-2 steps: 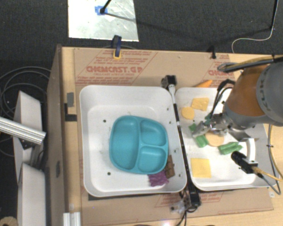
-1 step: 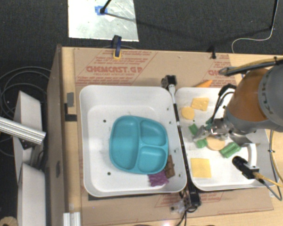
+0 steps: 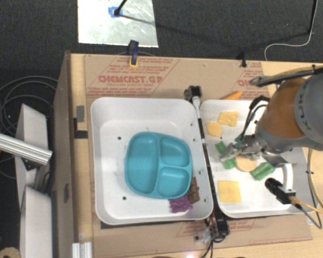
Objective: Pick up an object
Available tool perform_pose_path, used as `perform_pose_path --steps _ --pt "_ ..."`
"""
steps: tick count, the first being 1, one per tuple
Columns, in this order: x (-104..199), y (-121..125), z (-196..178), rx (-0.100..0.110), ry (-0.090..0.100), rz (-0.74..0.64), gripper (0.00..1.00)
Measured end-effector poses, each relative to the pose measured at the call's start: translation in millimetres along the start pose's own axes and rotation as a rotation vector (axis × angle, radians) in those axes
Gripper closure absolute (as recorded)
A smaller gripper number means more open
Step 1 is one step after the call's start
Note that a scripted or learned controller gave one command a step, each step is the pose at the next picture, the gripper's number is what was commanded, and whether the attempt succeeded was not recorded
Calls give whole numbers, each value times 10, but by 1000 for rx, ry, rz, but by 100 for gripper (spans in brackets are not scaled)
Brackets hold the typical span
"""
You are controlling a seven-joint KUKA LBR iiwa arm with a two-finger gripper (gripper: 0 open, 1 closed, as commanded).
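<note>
Left bin: teal plastic divided plate; purple scrap at its five o'clock.
Right bin: yellow foam pieces at twelve and six o'clock; green pieces central.
Gripper: down among green pieces, likely targeting one; whether it grips, I cannot tell.

tabletop: brown cardboard sheet with red lettering on top, two white bins side by side on it, left bin, right bin, rims touching
</note>
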State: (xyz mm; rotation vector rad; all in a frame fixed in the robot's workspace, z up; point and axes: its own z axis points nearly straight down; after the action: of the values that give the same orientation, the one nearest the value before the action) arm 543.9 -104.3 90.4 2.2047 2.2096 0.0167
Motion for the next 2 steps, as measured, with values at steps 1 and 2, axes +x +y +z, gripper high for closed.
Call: perform_pose_path --steps 1,2 --pt "-2 17 -117 -2 1 0 100" --pt "-1 13 -112 -1 2 0 0"
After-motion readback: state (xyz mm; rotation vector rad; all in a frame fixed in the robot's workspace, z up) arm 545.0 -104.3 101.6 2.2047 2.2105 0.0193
